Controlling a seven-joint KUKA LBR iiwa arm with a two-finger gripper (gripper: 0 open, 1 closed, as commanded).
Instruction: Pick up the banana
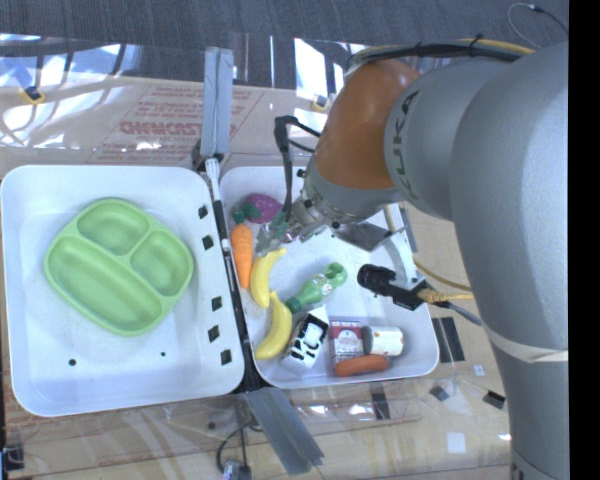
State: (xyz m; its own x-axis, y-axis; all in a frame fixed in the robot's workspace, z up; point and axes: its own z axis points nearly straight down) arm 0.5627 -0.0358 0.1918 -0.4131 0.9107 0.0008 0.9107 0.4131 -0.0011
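Banana (266, 306) in right bin (420, 363), gripper (280, 230) just above.

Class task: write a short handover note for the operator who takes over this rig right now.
Claw: low in the right white bin, above the upper end of a yellow banana; finger state unclear.
Things: a second yellow banana lies just below the first, an orange carrot beside them. The green divided plate sits in the left white bin.
Done: the arm's approach only.
Left: grasp a banana and lift it.
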